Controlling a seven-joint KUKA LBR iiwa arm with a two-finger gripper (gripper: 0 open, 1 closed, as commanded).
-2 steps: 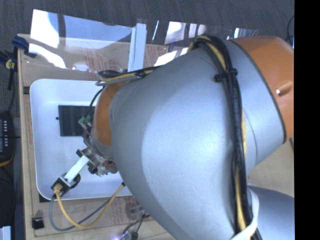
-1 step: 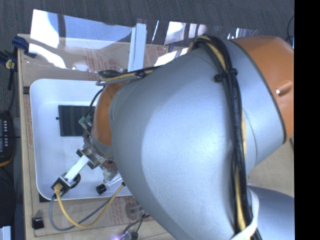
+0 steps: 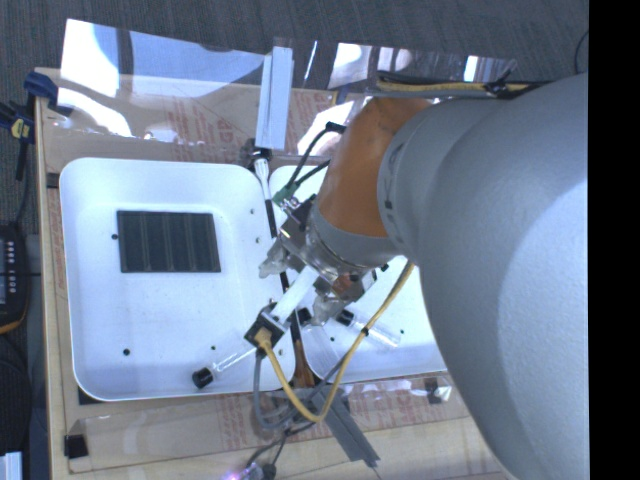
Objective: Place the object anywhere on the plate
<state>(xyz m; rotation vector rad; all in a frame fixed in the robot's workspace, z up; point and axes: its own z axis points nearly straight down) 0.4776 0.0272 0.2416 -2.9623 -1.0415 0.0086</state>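
A dark grey ribbed rectangular plate (image 3: 168, 241) lies flat in the left white bin (image 3: 90, 298), toward its far side. My grey arm with its orange band (image 3: 360, 178) reaches in from the right and hangs over the right bin (image 3: 385, 358). The gripper (image 3: 322, 296) points down over that bin's left part, close to the divide between the bins, well right of the plate. The wrist and cables cover what lies under it.
A small black piece (image 3: 201, 377) rests near the left bin's front rim. Yellow and grey cables (image 3: 290, 388) hang from the wrist over the front edge between the bins. A clear upright panel (image 3: 272, 93) stands behind the bins.
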